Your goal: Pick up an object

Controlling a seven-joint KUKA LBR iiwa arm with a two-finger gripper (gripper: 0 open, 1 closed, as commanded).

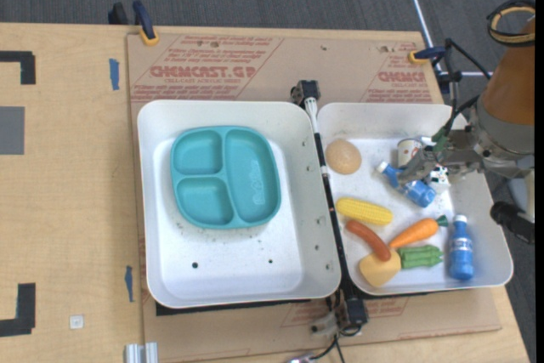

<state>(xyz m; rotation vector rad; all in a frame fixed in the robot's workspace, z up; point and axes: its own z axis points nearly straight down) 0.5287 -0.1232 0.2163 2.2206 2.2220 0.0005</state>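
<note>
Jaws [422, 174] (grip state unclear) over blue bottle [414, 190], corn [364, 211] nearby.

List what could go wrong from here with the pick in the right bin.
1. The gripper is down among crowded items: a small blue toy and a white cup lie close together, so it may catch two or knock one aside.
2. The toy lies tilted and may slip out on lifting.
3. The corn and carrot lie just below; a sweep could scatter them.
</note>
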